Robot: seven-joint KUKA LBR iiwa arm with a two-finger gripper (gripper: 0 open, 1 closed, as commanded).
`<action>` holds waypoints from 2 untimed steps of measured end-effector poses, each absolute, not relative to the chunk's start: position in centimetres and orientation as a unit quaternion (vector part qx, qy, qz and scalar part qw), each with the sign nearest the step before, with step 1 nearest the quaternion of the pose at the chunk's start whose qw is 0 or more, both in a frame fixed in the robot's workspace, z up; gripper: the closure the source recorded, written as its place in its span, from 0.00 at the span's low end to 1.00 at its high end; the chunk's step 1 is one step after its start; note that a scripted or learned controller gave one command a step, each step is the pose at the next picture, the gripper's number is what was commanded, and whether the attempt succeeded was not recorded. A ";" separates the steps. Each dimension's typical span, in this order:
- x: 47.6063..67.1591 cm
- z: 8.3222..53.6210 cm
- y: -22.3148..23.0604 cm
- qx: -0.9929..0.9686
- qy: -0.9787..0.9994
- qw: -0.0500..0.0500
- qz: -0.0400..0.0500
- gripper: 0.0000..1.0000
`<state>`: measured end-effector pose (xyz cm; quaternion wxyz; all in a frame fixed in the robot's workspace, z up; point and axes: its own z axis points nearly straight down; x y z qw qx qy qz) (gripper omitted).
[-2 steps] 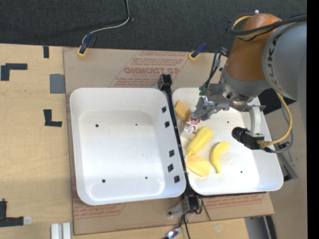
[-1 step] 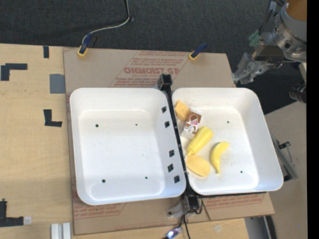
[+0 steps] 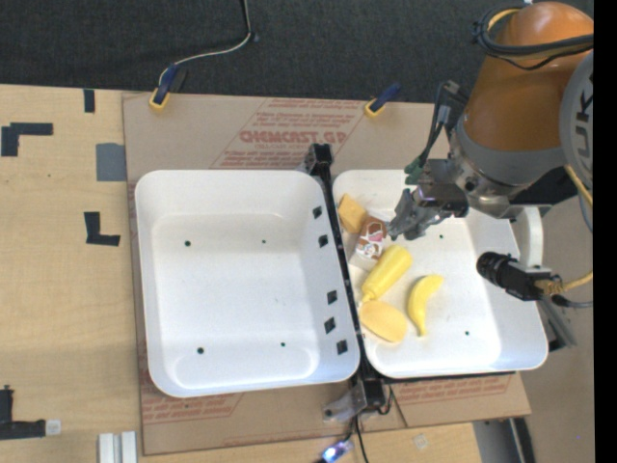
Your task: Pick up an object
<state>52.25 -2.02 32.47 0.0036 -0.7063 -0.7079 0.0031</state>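
Gripper (image 3: 410,218) hangs over the upper left of the right shallow white bin (image 3: 482,350); cannot tell how it is set. Objects cluster along that bin's left wall: yellow cob-shaped toy (image 3: 386,270) just below and left of the gripper, small red-and-white item (image 3: 370,238) beside it, orange block (image 3: 351,212), yellow banana (image 3: 422,301), pale yellow oval (image 3: 384,322). Left shallow white bin (image 3: 231,287) alongside.

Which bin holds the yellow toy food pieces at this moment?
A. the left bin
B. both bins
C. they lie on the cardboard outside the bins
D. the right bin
D: the banana, the corn cob and the other yellow pieces all lie in the right bin, near its left wall, below the tool.
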 end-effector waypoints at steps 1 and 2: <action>52.0 22.5 -4.2 -0.707 -0.707 0.002 0.002 1.00; 48.1 18.2 -2.2 -0.707 -0.707 0.003 0.002 1.00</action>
